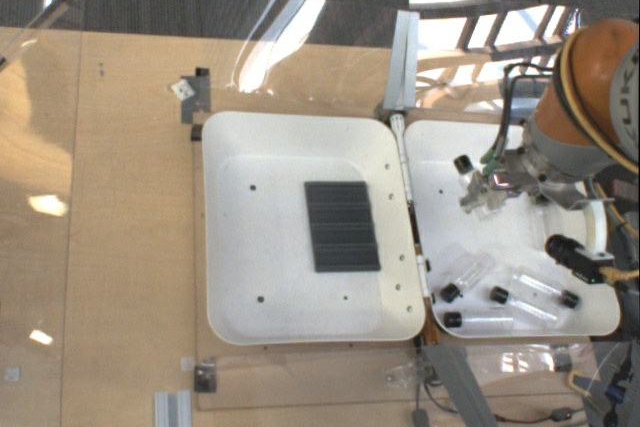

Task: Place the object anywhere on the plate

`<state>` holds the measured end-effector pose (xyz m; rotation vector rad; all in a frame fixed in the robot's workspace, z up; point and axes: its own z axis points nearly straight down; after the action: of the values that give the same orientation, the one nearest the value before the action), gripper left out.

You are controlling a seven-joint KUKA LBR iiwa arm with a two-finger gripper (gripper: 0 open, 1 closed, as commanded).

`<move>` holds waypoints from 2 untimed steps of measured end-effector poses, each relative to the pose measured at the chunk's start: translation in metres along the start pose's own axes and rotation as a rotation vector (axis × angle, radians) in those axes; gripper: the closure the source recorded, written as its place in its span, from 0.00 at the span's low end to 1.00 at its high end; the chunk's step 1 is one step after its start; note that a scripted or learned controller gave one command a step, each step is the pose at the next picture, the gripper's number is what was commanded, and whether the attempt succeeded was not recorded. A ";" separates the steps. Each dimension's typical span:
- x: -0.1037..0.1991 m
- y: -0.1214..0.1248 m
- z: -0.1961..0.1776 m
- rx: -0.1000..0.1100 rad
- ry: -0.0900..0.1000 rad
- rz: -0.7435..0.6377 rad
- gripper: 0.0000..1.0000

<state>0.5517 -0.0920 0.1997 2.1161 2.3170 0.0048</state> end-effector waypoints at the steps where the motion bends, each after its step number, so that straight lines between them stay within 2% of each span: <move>1: 0.041 0.097 -0.020 -0.003 0.000 -0.394 1.00; 2: 0.086 0.127 -0.011 -0.004 -0.001 -0.876 1.00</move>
<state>0.6699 0.0048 0.2113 0.9328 2.9916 0.0058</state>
